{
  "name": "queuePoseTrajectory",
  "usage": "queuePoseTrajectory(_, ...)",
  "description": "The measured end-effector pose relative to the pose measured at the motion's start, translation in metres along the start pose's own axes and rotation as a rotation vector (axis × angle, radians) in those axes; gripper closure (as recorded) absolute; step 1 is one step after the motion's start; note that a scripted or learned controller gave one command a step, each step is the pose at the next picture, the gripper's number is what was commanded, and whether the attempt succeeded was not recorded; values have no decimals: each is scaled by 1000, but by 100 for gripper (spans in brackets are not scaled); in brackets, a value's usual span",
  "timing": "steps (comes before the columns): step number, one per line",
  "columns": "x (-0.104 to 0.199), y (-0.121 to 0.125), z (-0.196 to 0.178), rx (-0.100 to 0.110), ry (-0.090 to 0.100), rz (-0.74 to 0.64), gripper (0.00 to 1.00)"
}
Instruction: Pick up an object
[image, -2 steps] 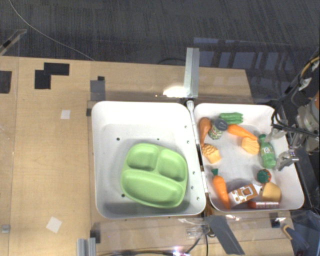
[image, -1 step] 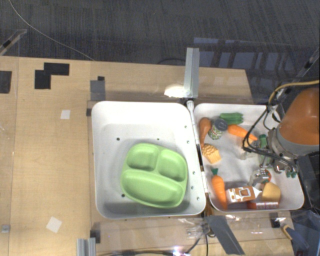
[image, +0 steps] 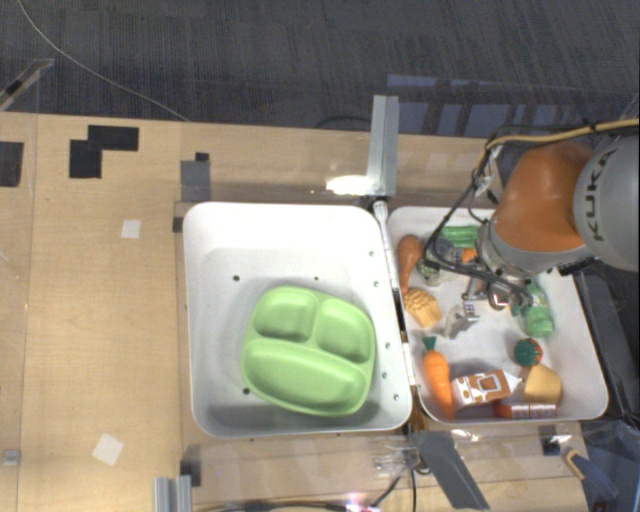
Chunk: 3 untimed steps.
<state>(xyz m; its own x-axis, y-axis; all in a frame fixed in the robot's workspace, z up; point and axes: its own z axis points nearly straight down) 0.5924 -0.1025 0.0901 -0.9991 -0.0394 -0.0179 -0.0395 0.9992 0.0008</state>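
- A pale wooden bench (image: 90, 330) fills most of the view, with black square markings (image: 100, 148) near its far left corner and small white patches on its surface.
- Beyond the bench's far edge lies dark, ribbed flooring (image: 250, 55), crossed by a thin cable.
- Two shallow white bins sit side by side; the left bin (image: 215, 250) holds a green divided plate (image: 310, 350), tilted slightly.
- The right bin (image: 590, 380) holds the toy foods: a carrot (image: 437, 378) near the front left, a second orange piece (image: 408, 258) against the divider, a bread-like piece (image: 422, 307) between them, a small box (image: 482, 388), a strawberry (image: 527, 351), a yellow wedge (image: 542, 382) and green items toward the right.
- A metal upright (image: 384, 145) stands at the far edge between the bins.
- The arm's orange band (image: 538, 200) hangs over the right bin, and the gripper (image: 472, 305) sits low above the bin floor, just beside the bread-like piece; nothing is visibly between its fingers, and whether they are spread or closed cannot be told.
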Motion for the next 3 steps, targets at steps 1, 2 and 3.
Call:
queuePoseTrajectory(1,-4,-2,-15,4,-14,-2,100)
queuePoseTrajectory(2,-68,-4,-138,4,-6,59,100)
queuePoseTrajectory(3,-54,-86,-128,4,6,-149,100)
